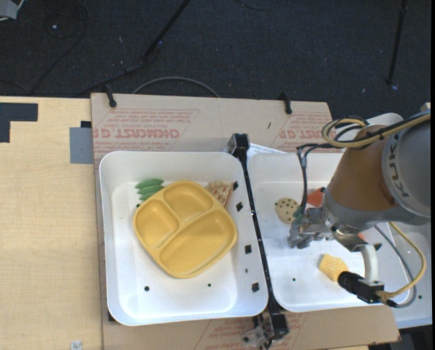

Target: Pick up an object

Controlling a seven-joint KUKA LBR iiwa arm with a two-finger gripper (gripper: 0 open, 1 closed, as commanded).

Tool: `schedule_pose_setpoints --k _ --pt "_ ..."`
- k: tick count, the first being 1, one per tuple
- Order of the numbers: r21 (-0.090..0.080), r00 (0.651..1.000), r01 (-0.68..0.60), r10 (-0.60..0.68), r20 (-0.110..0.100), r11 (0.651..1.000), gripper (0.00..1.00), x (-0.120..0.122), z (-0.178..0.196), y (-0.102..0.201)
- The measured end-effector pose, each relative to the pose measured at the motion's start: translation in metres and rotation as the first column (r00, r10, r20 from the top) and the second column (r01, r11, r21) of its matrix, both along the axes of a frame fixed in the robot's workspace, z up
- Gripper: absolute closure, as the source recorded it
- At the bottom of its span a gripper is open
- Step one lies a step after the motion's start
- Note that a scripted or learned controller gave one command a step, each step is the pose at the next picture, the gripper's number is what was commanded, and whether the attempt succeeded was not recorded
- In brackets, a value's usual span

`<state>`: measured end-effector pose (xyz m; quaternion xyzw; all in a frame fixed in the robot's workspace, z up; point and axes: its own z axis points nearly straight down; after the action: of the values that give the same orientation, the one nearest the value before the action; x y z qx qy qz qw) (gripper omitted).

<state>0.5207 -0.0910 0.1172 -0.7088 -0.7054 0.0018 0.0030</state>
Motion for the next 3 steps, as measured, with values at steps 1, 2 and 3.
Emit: schedule_pose_setpoints --k 1,2,3 --pt "-0.002 1.000 -0.001 0.001 0.008 1.000 1.00 0.004 0.046 -0.008" --pt "-0.002 1.000 -0.006 0.006 0.011 1.000 1.00 0.010 0.108 -0.011" --pt "-0.001 1.000 -0.006 0.006 0.005 1.000 1.00 0.010 0.114 -0.012"
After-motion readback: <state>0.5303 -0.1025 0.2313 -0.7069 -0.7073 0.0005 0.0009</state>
